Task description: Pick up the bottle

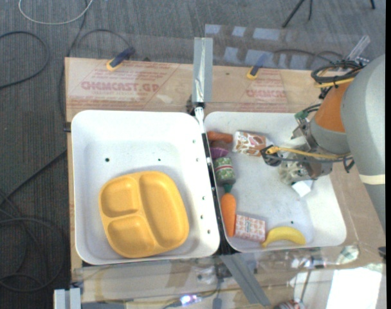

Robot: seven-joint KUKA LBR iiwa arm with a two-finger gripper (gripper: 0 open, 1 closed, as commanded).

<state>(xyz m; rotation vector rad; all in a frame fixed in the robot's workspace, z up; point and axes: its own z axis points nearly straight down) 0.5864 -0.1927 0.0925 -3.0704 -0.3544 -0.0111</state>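
Two shallow white bins sit side by side under me: the left bin (pixel 86 192) and the right bin (pixel 324 217). My grey arm (pixel 375 121) comes in from the right edge, its orange band over the right bin's far right corner. A yellow plate (pixel 144 212) with three compartments lies in the left bin, towards its near side. My gripper (pixel 297 171) hangs low over the right half of the right bin, in a tangle of cables and blur; I cannot tell whether it is apart or together, and I see nothing held in it. A carrot (pixel 228 212) lies along the right bin's left wall, a banana (pixel 285 236) by the near wall, a printed packet (pixel 249 142) near the far wall, and a small box (pixel 249 226) between carrot and banana. The bottle (pixel 223 167) is small, lying against the left wall just beyond the carrot, dark purple at its far end with a green patterned body, well apart from my gripper
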